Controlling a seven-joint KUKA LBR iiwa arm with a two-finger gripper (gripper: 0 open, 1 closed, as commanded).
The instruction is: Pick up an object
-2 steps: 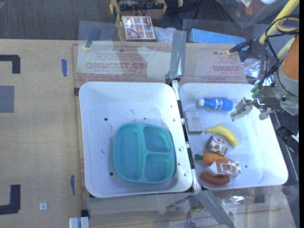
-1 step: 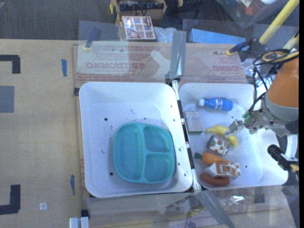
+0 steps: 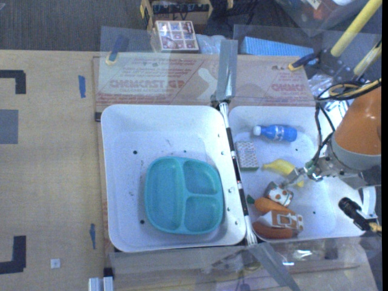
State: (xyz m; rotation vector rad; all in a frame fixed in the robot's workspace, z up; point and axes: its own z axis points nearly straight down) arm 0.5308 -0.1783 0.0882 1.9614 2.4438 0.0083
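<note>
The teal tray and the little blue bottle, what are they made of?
The teal tray looks like molded plastic with a matte finish: one even color and rounded, pressed-in compartments. The blue bottle also looks plastic, glossier, with a white cap and a pale highlight along its side. Neither can be confirmed from looks alone.

Left bin [image 3: 121, 138]: white, few dark specks. Divided plate [image 3: 183, 195] inside it: teal. Right bin [image 3: 327, 217]: white. Bottle [image 3: 276, 133] at its far end: blue, white cap. Nearer than bottle: small pad [image 3: 247, 154], grey with fine checked pattern; banana-shaped piece [image 3: 279, 165], yellow; carrot-like piece [image 3: 270, 205], orange; carton [image 3: 285, 220], orange-white print. Arm [image 3: 362, 129]: orange band over grey. Tabletop [image 3: 48, 180]: tan, blue tape marks, black corner marks.
</note>
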